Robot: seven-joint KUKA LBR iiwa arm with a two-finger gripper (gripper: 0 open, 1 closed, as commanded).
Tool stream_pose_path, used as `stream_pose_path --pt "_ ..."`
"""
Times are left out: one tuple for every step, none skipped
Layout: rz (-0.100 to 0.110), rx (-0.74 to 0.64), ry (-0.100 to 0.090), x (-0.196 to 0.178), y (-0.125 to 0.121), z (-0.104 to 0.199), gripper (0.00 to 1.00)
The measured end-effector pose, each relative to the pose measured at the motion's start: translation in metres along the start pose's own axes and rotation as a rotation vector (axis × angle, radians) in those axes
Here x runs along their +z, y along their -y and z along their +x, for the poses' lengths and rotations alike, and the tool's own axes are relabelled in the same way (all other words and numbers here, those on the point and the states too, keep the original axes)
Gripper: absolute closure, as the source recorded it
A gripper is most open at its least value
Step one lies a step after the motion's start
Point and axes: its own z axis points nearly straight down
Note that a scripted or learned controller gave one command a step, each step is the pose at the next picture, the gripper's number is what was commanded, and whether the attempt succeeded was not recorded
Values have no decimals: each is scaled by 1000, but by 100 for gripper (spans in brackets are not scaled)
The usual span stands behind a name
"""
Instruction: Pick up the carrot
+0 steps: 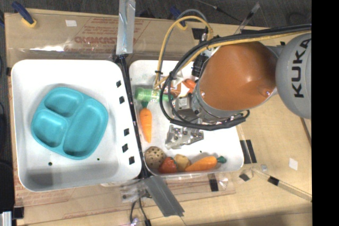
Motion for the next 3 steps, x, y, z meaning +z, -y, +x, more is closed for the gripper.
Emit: stream_pose_path --pt "4 39 0 -71 86 -16 100" --pt "4 51 0 -129 182 15 100" --pt "-14 82 0 4 165 8 100"
